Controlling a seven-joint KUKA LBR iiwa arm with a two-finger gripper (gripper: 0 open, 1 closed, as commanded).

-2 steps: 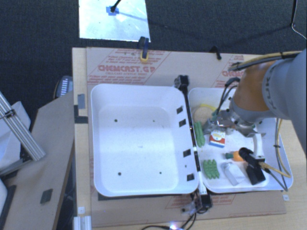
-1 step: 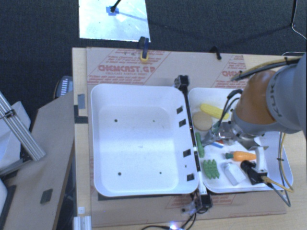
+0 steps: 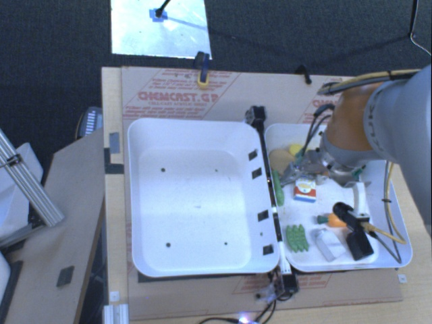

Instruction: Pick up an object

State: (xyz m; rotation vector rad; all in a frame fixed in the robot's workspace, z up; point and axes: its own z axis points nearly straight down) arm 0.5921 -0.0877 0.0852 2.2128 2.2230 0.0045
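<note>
The desk (image 3: 74, 201) is a pale wooden surface. On it lies a brown board (image 3: 223, 90) with red print. Two shallow white bins sit on the board side by side, touching along a seam fitted with black clips (image 3: 256, 174). The left bin (image 3: 138, 201) is the larger; the right bin (image 3: 398, 214) is smaller. A yellow and blue clamp (image 3: 202, 69) grips the board's far edge. A metal rail (image 3: 27, 187) rests at the desk's left.

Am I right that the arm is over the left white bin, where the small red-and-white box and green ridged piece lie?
Not quite: it is the right shallow white bin. The camera view shows the arm over it, with the small red-and-white box and green ridged piece lying there.
</note>
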